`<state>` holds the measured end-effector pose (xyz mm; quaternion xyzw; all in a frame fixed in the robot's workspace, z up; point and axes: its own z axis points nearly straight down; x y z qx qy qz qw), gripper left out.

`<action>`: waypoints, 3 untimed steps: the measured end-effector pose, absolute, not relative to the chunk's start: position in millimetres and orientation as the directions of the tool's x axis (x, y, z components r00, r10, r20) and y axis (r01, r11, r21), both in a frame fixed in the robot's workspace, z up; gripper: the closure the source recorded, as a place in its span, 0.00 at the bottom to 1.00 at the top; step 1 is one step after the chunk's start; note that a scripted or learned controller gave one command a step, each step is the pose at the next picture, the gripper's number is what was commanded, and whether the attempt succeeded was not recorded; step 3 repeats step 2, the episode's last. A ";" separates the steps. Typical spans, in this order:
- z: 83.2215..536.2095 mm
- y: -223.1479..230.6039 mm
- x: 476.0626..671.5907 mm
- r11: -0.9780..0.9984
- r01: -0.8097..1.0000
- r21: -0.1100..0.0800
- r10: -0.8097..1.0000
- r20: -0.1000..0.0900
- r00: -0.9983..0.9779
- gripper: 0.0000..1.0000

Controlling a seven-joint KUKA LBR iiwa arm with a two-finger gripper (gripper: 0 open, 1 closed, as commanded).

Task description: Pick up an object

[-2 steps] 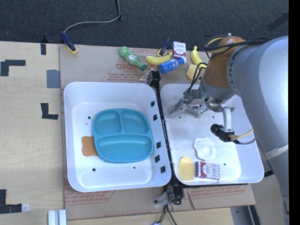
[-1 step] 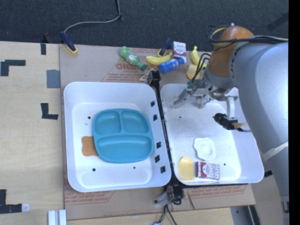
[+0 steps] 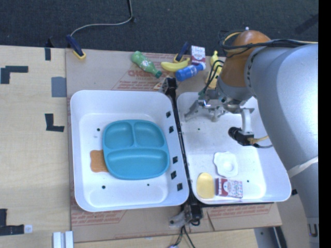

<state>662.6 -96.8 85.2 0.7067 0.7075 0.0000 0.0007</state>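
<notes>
**Gripper low over the far end of the right bin, nothing visibly held**

Camera view: the grey arm comes in from the right, its orange band above the wrist, and the gripper sits over the far left part of the right bin. The metal fingers appear spread apart and point toward the divider between the bins; nothing shows between them, though how wide the jaws stand is hard to judge from this angle.

Nearer the camera than the jaws, well apart from them, three items lie in the same bin: a white fried-egg toy, a yellow rounded piece just beside the bin's near left corner, and a small red-and-white carton touching or almost touching that yellow piece on its right.

Left of the jaws, across the divider, the left bin holds a blue divided plate with an orange flat piece tucked at its left edge.

Beyond the jaws, outside the bins on the cardboard, lie a green bottle, a banana, a blue bottle and a small red-and-white box.
</notes>
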 end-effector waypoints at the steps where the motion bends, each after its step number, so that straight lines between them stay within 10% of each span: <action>1: 85.0 -96.5 668.6 0.002 1.000 0.000 1.000 -0.002 -0.002 0.00; 3: 85.2 -100.6 668.7 0.002 1.000 0.001 1.000 -0.002 -0.002 0.00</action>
